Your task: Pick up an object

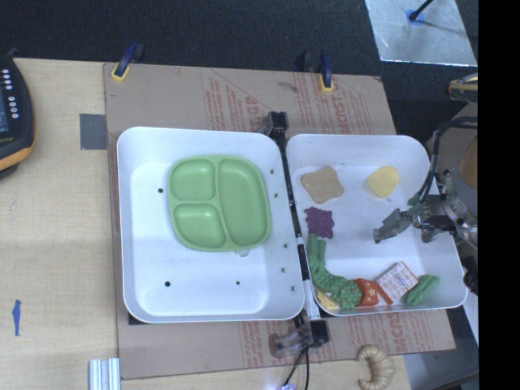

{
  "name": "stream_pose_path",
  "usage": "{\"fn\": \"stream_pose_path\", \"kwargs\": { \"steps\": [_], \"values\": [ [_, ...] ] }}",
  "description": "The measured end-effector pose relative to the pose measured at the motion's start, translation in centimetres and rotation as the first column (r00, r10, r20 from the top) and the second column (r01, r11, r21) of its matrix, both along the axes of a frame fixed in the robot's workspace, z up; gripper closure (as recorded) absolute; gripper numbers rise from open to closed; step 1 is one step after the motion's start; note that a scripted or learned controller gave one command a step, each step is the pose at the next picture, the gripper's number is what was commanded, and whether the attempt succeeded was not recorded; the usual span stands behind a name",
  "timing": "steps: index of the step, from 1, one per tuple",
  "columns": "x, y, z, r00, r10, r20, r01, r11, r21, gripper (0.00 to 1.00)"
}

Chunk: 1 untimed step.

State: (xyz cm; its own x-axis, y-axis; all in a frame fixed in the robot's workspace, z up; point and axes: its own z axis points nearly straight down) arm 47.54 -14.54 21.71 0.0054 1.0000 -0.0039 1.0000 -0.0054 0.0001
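My gripper (410, 227) hangs over the right side of the right bin (357, 149), open, with nothing between its fingers. Its left finger (389, 226) points down and left over bare bin floor. Loose objects lie around it: a yellow piece (382, 181) up and to the left, a tan flat piece (322, 184) further left, and a purple grape bunch (319, 222) by the bin's left wall. Along the front wall lie green vegetables (329, 276), a red item (367, 292), a white-and-red packet (397, 280) and a green pod (420, 289).
The left bin (138, 218) holds a green divided plate (219, 202). A black clip (277, 123) and latch parts sit along the seam between the bins. A handheld controller (12, 112) lies at the far left of the bench. A tan curled object (375, 366) rests outside the bins at the front.
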Motion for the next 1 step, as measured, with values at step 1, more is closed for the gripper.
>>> {"fn": "stream_pose_path", "kwargs": {
  "steps": [1],
  "values": [
    [-0.04, 3.45, -4.84, 1.0, 0.013, -0.008, -0.013, 1.0, 0.007, 0.0]
  ]
}}
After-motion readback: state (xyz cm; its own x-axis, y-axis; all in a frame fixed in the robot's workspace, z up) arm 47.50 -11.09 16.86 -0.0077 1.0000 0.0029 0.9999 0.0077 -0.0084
